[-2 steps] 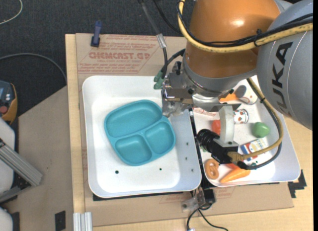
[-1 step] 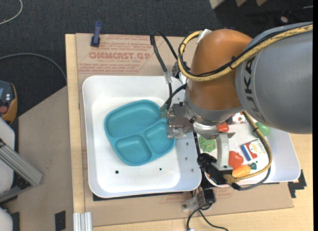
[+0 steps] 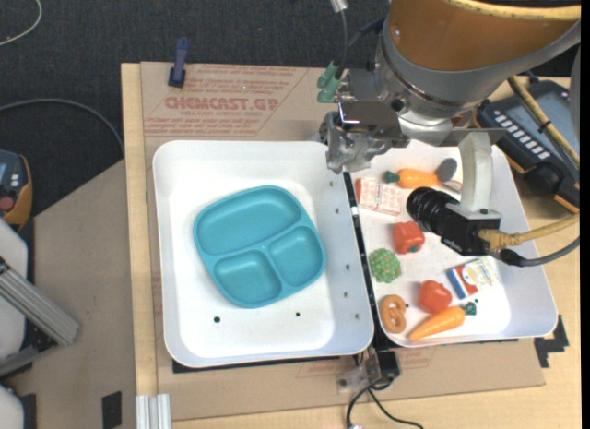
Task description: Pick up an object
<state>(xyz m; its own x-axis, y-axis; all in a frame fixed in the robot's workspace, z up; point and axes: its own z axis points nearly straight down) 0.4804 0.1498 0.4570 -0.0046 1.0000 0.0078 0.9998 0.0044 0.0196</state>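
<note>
My gripper (image 3: 348, 148) hangs over the far end of the rim between the two bins, just left of the right bin's (image 3: 530, 312) back corner. Nothing shows held in it. The nearest things are a white and red packet (image 3: 380, 196) just below it and a small orange vegetable (image 3: 417, 178) to its right. Further toward the front lie a red pepper (image 3: 408, 237), a green broccoli (image 3: 384, 265), a pretzel (image 3: 394, 312), a red tomato (image 3: 435, 296) and an orange carrot (image 3: 439, 322).
A teal divided plate (image 3: 260, 244) sits in the left bin (image 3: 175, 233). A small blue, red and white carton (image 3: 470, 278) lies at the right bin's right side. The big arm body covers the right bin's far edge.
</note>
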